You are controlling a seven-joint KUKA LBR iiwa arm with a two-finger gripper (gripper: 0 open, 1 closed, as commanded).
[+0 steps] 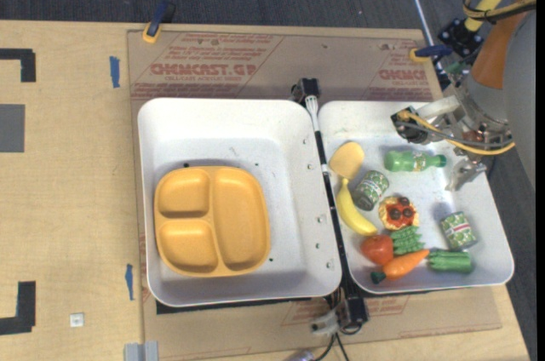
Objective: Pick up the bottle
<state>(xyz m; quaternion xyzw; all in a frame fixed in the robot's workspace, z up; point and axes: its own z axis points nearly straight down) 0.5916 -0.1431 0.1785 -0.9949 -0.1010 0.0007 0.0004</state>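
Two white bins are set side by side on the worktop (68, 180), over a brown cardboard sheet (255, 61). The left bin (170, 129) is occupied by a yellow divided tray (213, 220), placed toward its lower left. The right bin (498, 266) is packed with toy food. The bottle (412, 160), green with a white label, is seen lying on its side in the upper middle of the right bin, cap end toward the right. Just left of it a yellow pear-like piece (347, 158) is placed, with a banana (353, 213) below that and a small green can (370, 188) lying tilted between them. A small pizza slice (398, 211) is found near the bin's middle, a tomato (378, 249) and a carrot (404, 264) below it, green beans (409, 238) touching both. A cucumber (450, 262) is laid along the lower right, with a second can (457, 230) just above it. The arm (502, 70) is reached in from the right, over the bin's upper right corner. The hand (464, 174) is seen just right of the bottle's cap, near it; contact cannot be told. Whether the hand is spread or pressed together cannot be told; nothing is seen pinched in it.
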